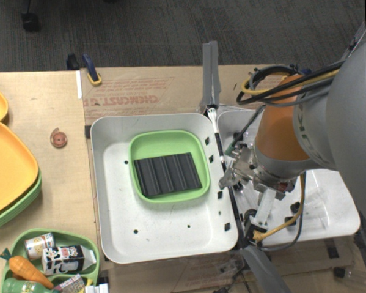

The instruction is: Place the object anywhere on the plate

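Item: dark ribbed slab [168, 175], flat on green plate [195, 142], centre. Prob. light, stiff; take across short width. Gripper [254, 188] at plate's 3 o'clock; state: can't tell.

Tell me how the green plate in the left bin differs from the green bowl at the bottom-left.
The green plate is squarish; the green bowl looks round. The plate sits in the left bin; the bowl stands on the bench. The plate bears one dark ribbed slab; the bowl holds several toy foods. Both are light green.
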Motion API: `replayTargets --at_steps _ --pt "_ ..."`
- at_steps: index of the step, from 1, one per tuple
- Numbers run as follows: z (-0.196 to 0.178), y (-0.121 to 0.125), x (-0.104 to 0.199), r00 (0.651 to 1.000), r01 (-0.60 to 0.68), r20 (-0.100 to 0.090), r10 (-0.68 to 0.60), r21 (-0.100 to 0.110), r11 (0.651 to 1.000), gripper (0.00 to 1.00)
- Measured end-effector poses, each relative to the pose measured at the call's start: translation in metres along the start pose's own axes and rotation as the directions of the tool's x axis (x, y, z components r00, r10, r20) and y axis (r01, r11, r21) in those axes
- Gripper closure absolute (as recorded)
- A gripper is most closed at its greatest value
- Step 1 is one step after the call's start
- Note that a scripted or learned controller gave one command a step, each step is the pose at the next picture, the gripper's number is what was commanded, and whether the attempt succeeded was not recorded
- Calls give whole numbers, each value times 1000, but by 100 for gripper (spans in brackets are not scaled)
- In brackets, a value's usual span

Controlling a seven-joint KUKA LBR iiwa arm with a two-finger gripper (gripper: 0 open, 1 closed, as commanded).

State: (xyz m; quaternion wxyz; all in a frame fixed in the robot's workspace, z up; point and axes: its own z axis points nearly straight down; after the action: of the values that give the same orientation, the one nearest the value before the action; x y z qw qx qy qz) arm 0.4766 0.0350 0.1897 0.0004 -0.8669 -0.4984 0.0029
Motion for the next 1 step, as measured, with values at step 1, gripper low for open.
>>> replayTargets --at_steps 1 --pt "0 -30 52 1000 6 0 -6 -1 1000 0"
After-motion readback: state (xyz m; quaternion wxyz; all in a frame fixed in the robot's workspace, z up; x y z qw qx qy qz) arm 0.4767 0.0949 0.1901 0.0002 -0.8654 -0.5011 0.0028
